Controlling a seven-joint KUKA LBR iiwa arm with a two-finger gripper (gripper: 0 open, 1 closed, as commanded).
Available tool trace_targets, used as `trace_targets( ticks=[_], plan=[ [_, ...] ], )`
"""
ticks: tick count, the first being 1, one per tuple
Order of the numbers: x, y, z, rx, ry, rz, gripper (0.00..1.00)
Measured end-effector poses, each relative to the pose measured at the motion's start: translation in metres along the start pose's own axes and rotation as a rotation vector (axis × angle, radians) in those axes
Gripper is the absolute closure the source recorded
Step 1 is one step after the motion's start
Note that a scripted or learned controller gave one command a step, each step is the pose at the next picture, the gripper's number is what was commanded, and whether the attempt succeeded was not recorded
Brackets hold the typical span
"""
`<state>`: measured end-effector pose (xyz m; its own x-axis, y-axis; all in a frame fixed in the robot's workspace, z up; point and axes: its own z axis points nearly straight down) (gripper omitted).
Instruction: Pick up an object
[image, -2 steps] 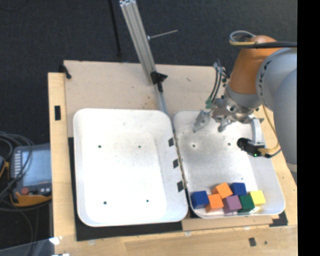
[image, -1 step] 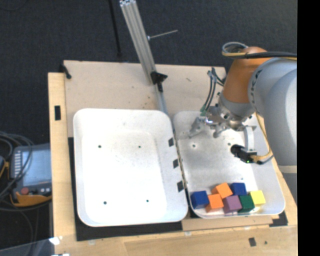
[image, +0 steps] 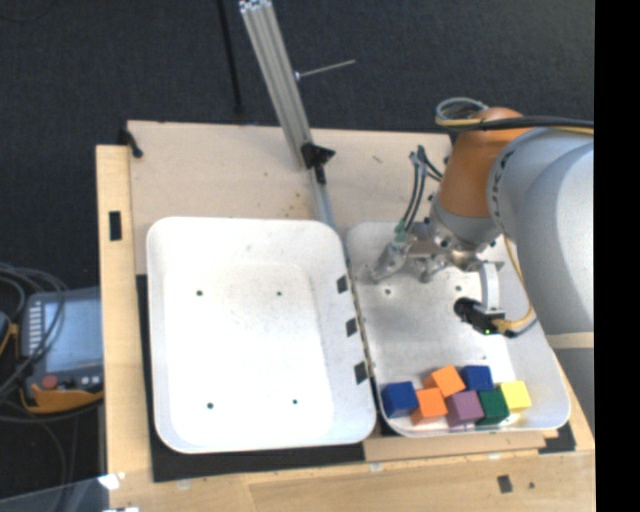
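My arm (image: 545, 220) reached in from the right side of the view, grey and bulky, with its orange band (image: 468, 185) above the wrist. The wrist bent downward over the far end of the right bin (image: 400, 320), so that my pincer (image: 400, 262) hung low above the bin's bare white floor near its far left corner. I could not tell whether the pincer was wide or narrow; the metal parts there blurred together, and nothing was visible held in it.

The objects to pick up lay well apart from the pincer, clustered at the near end of the same bin. There were two blue blocks (image: 399, 397), two orange blocks (image: 447, 380), a purple block (image: 464, 407), a green block (image: 493, 404) and a yellow block (image: 516, 395), packed together and touching one another along the near wall.

The left bin (image: 165, 300) sat just beside the right one on the pale wooden surface (image: 200, 170). A slanted metal pole (image: 285, 90) rose from the far side of the surface, between the two bins.
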<state>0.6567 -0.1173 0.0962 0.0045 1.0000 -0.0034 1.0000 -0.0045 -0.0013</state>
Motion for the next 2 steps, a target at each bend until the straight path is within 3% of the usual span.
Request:
trace_targets(
  ticks=[1, 2],
  plan=[
    [-0.001, 0.001, -0.013, -0.005, 0.001, 0.002, 1.00],
    [-0.003, 0.002, -0.079, -0.010, 0.003, 0.003, 1.00]
  ],
)
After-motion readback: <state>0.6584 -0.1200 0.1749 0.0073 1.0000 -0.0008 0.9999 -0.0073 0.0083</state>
